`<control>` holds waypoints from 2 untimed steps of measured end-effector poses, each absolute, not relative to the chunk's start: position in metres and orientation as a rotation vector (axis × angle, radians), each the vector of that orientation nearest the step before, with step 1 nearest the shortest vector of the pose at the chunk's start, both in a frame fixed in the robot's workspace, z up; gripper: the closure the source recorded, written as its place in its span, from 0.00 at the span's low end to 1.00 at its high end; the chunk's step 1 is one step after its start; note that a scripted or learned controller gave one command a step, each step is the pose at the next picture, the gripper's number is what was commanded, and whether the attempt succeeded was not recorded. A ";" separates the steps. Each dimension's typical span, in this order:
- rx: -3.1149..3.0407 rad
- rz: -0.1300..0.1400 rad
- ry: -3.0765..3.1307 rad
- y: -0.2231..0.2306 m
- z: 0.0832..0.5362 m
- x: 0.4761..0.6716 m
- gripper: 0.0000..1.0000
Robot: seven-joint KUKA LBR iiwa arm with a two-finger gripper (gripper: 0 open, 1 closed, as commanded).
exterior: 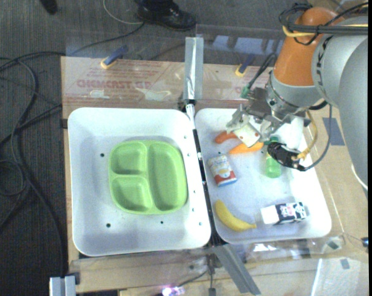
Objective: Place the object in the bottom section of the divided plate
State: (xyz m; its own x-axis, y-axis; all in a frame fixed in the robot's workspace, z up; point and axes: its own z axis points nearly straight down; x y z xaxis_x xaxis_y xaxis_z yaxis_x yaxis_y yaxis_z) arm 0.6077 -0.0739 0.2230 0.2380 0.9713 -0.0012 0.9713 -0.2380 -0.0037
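Tool (pixel 250 130) over right bin's (pixel 309 227) crowded far edge.

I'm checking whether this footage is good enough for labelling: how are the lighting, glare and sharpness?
Camera view: lighting is even and soft, with faint shadows under the banana and the green divided plate; glare washes the clear panel behind the bins and the right bin's near rim; the gripper area is cluttered and slightly soft, so its fingers are hard to read.

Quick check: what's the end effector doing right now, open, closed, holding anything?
End effector: low over the right bin, right above the orange carrots; open or closed cannot be told, and no object is visibly held.
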 end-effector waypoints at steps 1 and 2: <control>-2.415 0.007 -2.005 -0.004 0.182 0.580 1.00; -1.821 0.003 -2.557 0.068 0.182 0.585 1.00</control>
State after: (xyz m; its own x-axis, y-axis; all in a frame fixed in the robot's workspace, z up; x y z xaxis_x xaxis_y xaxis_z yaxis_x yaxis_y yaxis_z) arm 0.5854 0.0684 0.1821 -0.3269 0.9451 0.0011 0.9450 0.3269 -0.0027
